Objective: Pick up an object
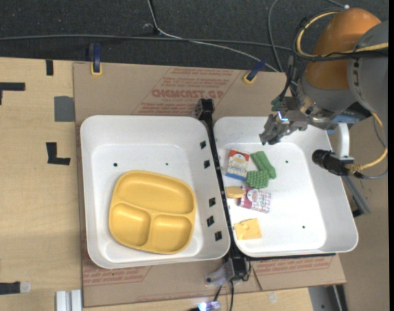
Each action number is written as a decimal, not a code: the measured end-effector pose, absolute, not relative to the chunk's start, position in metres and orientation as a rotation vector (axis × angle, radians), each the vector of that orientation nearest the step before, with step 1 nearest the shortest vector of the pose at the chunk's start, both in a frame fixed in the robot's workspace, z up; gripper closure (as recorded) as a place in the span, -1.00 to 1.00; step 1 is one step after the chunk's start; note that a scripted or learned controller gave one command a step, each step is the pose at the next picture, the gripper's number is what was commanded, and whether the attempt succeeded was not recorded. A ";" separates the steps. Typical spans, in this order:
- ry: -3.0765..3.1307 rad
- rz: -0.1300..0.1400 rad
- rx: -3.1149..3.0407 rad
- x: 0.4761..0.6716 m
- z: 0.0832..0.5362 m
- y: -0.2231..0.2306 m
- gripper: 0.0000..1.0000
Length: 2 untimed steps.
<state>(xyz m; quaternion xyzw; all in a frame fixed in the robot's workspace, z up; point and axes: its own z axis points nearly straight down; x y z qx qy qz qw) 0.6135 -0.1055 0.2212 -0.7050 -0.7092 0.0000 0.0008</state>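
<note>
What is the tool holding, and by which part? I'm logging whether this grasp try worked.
Nothing: the tool hangs above the right bin, apart from the small items in it.

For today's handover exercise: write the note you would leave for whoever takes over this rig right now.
Gripper: above the right white bin's far edge, nothing seen between its fingers; open or shut unclear.
Right bin holds a small cluster: green knobbly toy, blue-and-white printed packet, pink patterned packet, small tan piece, yellow cheese-like wedge.
Left white bin holds a yellow divided plastic tray.
Done: no pick yet.
Left: descend, grasp one object, lift.
</note>
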 end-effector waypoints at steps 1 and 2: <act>-2.227 -0.001 -2.214 0.612 0.231 -0.054 1.00; -2.226 0.001 -2.214 0.609 0.229 -0.010 1.00</act>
